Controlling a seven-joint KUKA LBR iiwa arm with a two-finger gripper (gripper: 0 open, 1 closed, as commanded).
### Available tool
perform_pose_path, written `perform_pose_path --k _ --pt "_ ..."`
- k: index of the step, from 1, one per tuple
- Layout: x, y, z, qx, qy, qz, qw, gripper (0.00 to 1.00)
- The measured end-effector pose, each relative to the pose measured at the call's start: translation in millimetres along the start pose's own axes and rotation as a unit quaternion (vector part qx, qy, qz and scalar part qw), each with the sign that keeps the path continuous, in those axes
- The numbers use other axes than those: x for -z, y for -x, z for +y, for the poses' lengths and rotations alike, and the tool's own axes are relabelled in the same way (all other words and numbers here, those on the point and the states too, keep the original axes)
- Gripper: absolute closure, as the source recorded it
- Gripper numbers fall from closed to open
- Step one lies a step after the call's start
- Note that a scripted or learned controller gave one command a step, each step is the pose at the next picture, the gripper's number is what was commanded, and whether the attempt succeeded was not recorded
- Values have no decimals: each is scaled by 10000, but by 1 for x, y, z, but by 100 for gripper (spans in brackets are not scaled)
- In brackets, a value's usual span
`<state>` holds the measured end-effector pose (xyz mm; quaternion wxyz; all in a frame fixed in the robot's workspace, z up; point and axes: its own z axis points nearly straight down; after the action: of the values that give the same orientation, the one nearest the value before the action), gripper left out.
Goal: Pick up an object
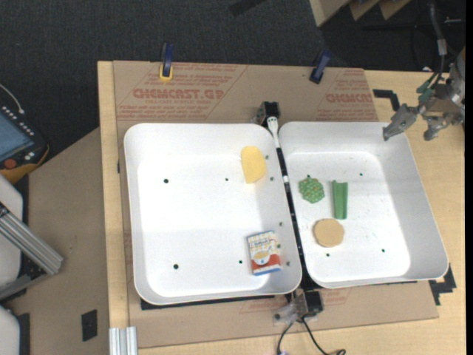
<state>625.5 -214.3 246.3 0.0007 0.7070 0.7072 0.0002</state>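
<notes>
- A two-finger gripper [414, 123] hangs above the far right corner of the right bin [414, 198], its fingers [395, 123] spread apart with nothing between them.
- Inside that right bin, well clear of the gripper, lie three pieces: a knobbly green ball [311, 190], a green stick [339, 200] just beside it on the right, and a round tan disc [328, 233] a little nearer the camera.
- The left bin [148, 198] carries a yellow oblong piece [253, 164] near its far right corner and a small printed carton [264, 252] (red and blue on its face, the lettering too small to read) close to the near right corner.
- Both bins sit side by side on a brown cardboard sheet [222, 87] held at its far edge by two clamps, one with a yellow base [166, 62], the other blue [320, 66].
- At the upper right edge the wrist above the gripper is partly cut off; what looks like cabling trails there.
</notes>
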Motion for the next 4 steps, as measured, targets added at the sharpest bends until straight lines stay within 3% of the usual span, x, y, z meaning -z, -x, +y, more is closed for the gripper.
perform_pose_path --k 1,2,3,4 --pt "11 0 1 5 20 -10 10000 100" --pt "154 12 -61 -15 82 -39 10000 100" --pt "-20 8 -52 -3 -84 35 10000 100" --pt "-106 10 -142 -27 -84 33 10000 100"
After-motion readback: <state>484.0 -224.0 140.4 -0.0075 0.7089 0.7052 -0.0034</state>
